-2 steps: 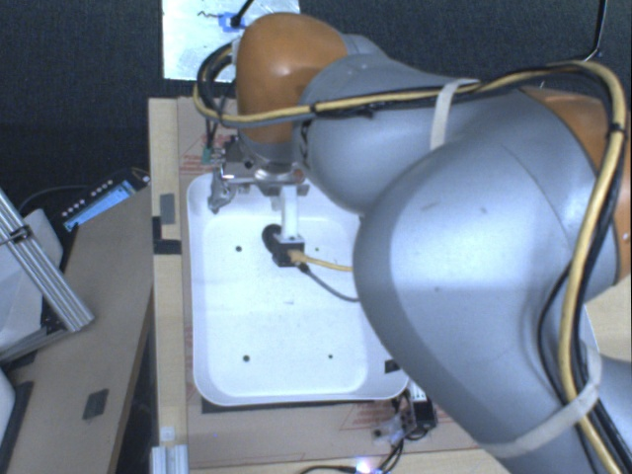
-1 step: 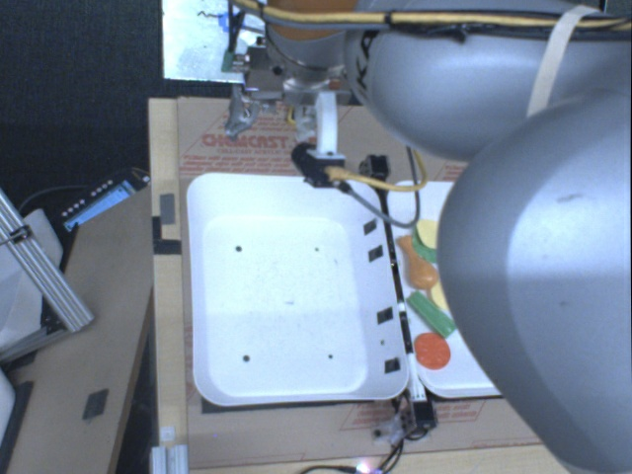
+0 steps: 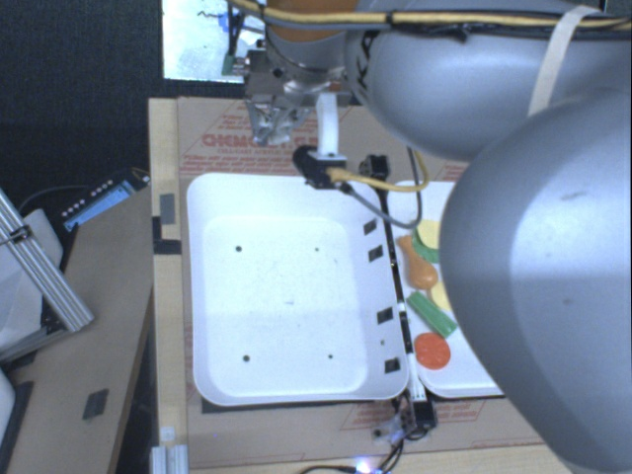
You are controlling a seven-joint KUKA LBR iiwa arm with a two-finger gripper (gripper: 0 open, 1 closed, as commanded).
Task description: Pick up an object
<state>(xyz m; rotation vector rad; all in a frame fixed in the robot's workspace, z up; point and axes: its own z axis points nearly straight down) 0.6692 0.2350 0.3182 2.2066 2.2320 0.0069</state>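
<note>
My gripper (image 3: 281,126) hangs high at the back, over the cardboard just beyond the far rim of the left white bin (image 3: 202,265). Nothing shows held under it. The right white bin (image 3: 464,388) is largely hidden by my grey arm. Along its visible left strip lie a yellow piece (image 3: 430,233), an orange carrot-shaped piece (image 3: 420,267), a green stick (image 3: 432,315) and a red-orange round piece (image 3: 432,351). All of them sit well to the right of and nearer than the gripper.
A black cable and connector (image 3: 314,169) dangle from the wrist over the left bin's far rim. Black clips (image 3: 385,316) line the divide between the bins. An aluminium frame (image 3: 39,275) stands at the left, off the bench.
</note>
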